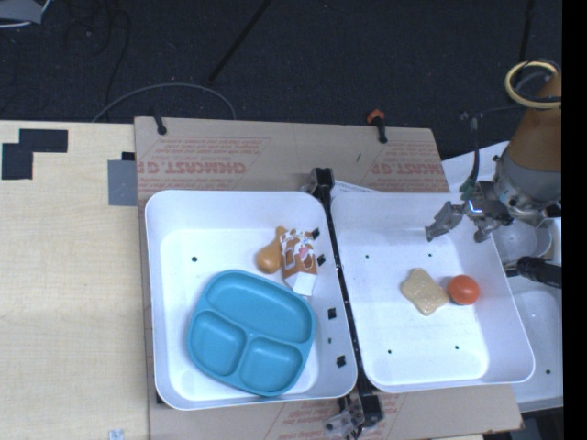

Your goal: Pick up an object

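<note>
- Orange ball (464, 290) and a tan, biscuit-looking block (423, 291) are my two candidates in the camera view, lying just beside each other toward the right wall of the right bin (404, 374), roughly mid-way between its far and near edges.
- The gripper (461, 222) hangs over the far right corner of that bin, fingers spread apart with nothing between them, so nothing is picked yet.
- My worry: the ball and block are so close that coming down on one could knock the other, and I'd guess the ball rolls off at the first nudge.
- They also sit close to the right wall, so a finger might catch the rim or pin the ball against it instead of closing round it.
- The left bin (174, 246) has a blue divided tray (249, 332) near its near edge, with a small brown-and-white toy (290, 253) by the bin's right wall. That tray looks flat and wide, a bad bet for two fingers, so I'd stay in the right bin.
</note>
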`<state>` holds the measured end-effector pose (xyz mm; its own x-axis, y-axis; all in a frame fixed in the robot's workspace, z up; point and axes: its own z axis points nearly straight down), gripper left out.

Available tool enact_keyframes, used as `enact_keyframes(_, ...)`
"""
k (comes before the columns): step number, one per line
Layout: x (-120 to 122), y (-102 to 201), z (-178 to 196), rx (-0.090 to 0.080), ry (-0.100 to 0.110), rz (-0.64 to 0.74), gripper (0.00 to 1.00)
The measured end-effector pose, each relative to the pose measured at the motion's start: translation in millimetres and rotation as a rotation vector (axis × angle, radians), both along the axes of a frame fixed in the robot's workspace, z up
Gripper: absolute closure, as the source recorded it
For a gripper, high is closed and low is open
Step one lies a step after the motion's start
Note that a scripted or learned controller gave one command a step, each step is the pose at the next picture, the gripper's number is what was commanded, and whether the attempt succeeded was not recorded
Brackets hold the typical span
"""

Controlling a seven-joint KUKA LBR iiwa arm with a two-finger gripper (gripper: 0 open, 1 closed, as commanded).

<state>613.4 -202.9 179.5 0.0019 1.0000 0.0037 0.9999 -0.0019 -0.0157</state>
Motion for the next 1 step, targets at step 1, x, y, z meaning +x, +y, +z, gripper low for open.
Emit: enact_keyframes(1, 3.3, -0.1, 8.2, -0.003, -0.013, 0.002, 0.00)
